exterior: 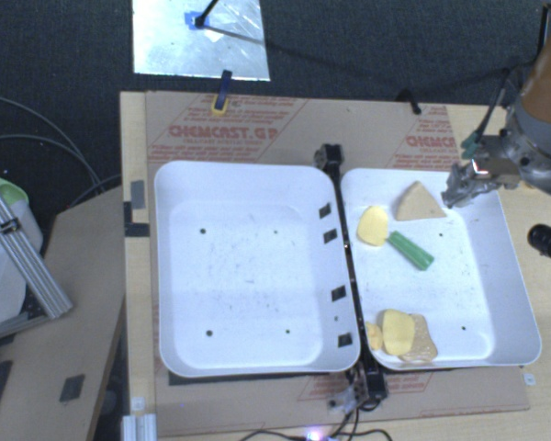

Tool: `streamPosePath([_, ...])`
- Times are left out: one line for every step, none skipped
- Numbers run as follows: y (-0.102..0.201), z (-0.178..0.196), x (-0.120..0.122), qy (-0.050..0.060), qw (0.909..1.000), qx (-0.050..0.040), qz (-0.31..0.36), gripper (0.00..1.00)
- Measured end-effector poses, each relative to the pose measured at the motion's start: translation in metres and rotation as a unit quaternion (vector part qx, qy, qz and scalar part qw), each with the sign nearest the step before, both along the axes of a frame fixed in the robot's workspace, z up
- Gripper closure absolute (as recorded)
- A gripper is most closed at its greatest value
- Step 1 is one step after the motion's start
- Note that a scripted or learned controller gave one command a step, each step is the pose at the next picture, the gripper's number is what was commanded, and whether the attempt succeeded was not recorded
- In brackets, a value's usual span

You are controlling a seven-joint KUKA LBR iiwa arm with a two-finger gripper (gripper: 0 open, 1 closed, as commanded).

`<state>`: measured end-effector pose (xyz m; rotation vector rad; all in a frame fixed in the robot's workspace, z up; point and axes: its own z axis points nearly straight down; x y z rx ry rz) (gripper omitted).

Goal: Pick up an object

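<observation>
The right bin (496, 274) holds several food-like pieces. A tan wedge (417, 203) lies near its far edge. A yellow lump (373, 225) sits beside a green stick (410, 250). At the near left corner a yellow piece (397, 330) rests on a tan slab (422, 342). My gripper (460, 189) hangs over the far right part of this bin, just right of the tan wedge, with nothing seen between its fingers.
The left bin (248, 269) stands beside the right one, joined by a black divider with clips (335, 237). A shiny metal sheet (200, 24) lies on the dark floor at the back. An aluminium frame (23, 255) stands at the left.
</observation>
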<state>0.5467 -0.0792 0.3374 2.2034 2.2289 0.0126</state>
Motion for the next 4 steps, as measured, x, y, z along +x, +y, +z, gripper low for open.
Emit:
streamPosePath([0.08, 0.089, -0.061, -0.001, 1.0, 0.0018, 0.001, 1.0])
streamPosePath([0.175, 0.145, -0.06, 0.001, 1.0, 0.002, 0.001, 1.0])
streamPosePath([0.24, 0.149, -0.061, 0.004, 1.0, 0.0015, 0.0, 1.0])
streamPosePath([0.236, 0.16, -0.06, 0.002, 1.0, 0.001, -0.001, 1.0])
